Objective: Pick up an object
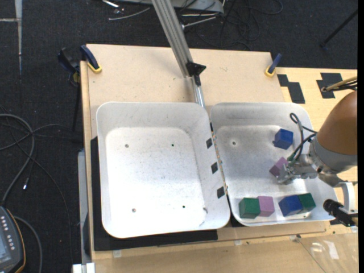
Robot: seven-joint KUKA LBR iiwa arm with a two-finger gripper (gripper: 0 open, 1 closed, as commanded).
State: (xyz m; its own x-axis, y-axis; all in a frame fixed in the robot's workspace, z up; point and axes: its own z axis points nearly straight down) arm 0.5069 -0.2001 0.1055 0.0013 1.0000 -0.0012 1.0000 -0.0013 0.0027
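The jaws (286, 174) sit low in the right-hand bin (250, 131), reached in from the right, and a small pale purple block (278, 167) lies at their tips on the left side. The block is touching or all but touching the fingers; whether it is truly between them cannot be made out, nor can I tell how wide the jaws stand, since the wrist hardware hides their gap. So the move ahead turns on this: the block lies just left of the jaws and slightly to the far side, tilted on an edge, not flat, with no clear long axis, being roughly cubic.

Other candidates lie well apart from the jaws. A blue cube (283, 138) rests farther back in the same bin. Along the near wall stand a green block (248, 207) and a pink-purple block (266, 205) touching each other, then a dark blue block (290, 205) with another green block (307, 201) just beside it.

The purple block looks matte, small and light, likely foam or painted wood; tilted as it is, it may roll or slip sideways if pinched off-centre. The left bin (111, 169) on the worktop (142, 73) holds nothing to pick.
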